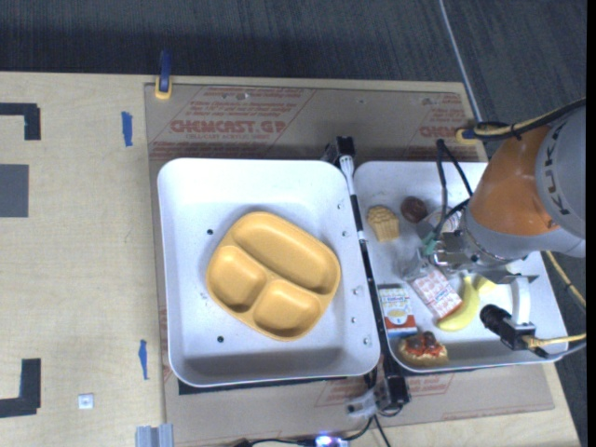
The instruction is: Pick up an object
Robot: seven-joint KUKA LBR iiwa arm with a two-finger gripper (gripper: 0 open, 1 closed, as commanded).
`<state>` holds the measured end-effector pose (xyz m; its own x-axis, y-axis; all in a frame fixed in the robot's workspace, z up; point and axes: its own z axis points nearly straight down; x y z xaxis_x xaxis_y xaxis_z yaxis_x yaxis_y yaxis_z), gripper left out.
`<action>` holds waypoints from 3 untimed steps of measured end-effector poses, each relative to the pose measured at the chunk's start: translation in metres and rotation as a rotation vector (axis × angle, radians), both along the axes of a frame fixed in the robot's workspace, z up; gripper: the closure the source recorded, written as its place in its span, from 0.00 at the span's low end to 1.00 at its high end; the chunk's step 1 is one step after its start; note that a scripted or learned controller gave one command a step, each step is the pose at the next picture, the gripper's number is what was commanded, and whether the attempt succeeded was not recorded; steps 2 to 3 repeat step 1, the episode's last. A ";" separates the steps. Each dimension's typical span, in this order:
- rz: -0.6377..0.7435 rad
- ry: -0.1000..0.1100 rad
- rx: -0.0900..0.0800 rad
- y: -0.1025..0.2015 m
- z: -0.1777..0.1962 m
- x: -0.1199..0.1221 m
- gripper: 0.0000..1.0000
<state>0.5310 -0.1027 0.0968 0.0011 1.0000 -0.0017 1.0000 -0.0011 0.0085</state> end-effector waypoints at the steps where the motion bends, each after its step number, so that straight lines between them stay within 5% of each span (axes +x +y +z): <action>1: 0.003 0.007 0.002 0.087 0.088 -0.031 1.00; 3: 0.003 0.007 0.002 0.087 0.088 -0.031 1.00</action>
